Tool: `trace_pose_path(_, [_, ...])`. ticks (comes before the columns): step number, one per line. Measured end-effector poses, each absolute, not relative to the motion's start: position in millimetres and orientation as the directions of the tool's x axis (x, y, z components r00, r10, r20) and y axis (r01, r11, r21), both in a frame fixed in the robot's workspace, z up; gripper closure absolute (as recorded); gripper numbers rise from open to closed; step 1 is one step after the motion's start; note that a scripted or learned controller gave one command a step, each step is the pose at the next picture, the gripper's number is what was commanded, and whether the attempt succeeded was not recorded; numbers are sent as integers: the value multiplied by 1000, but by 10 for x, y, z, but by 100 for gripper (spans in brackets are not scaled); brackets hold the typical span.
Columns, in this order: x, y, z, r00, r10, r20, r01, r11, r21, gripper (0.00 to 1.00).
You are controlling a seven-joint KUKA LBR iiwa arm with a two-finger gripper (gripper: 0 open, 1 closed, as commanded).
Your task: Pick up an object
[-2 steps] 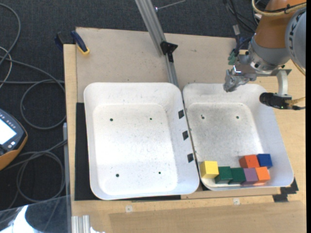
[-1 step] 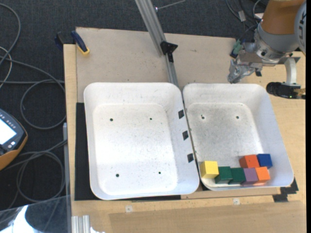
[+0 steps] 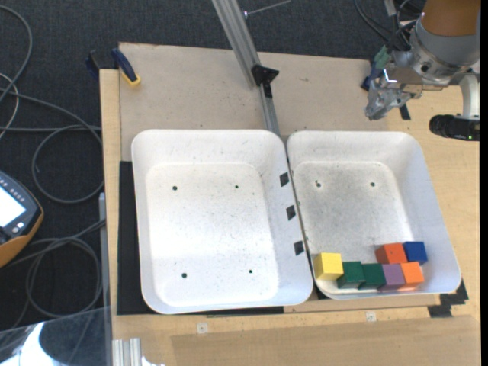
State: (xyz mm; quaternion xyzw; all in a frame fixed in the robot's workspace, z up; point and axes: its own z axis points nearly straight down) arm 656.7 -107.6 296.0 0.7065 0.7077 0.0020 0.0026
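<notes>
Gripper point(image 3: 379, 107) parked upper right, clear of bins; finger state indiscernible. Blocks point(image 3: 374, 269) bunched lower right, against the bin wall point(image 3: 438, 227).

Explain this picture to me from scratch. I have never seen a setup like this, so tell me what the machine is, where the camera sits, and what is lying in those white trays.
The camera is fixed above a wooden bench and looks down at a slant. The grey and orange shape at the top right is a robot arm reaching in from that side. Its grasping part, the end effector, hangs over the bench just behind the trays, and nothing is visible between its fingers.

Two shallow white bins sit side by side. The left bin is beside the right bin, which holds a cluster of small blocks along its near edge: a yellow block, a green block, a purple block, two orange ones and a blue block. The arm's job is to pick one of them up, and none has been lifted yet.
</notes>
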Motion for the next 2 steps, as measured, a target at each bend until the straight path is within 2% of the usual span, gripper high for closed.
trace_pose_path(1, [6465,-571,2865,-6,1000,2,1000,6,-3,100])
trace_pose_path(2, [6450,-135,2786,-6,1000,2,1000,6,-2,100])
